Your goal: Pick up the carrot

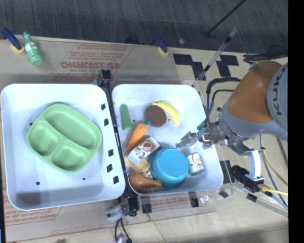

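Lying in the right bin near its left wall, the carrot sits well apart from the fingers, which hover over the bin's right side; whether they are spread cannot be told.

Dark grey carpet floor, cardboard-topped bench, blue clamps at its far edge

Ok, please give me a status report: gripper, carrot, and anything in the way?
Gripper low over right bin, holding nothing. Carrot lies free near divider, untouched. Blue bowl and snack packet crowd it.
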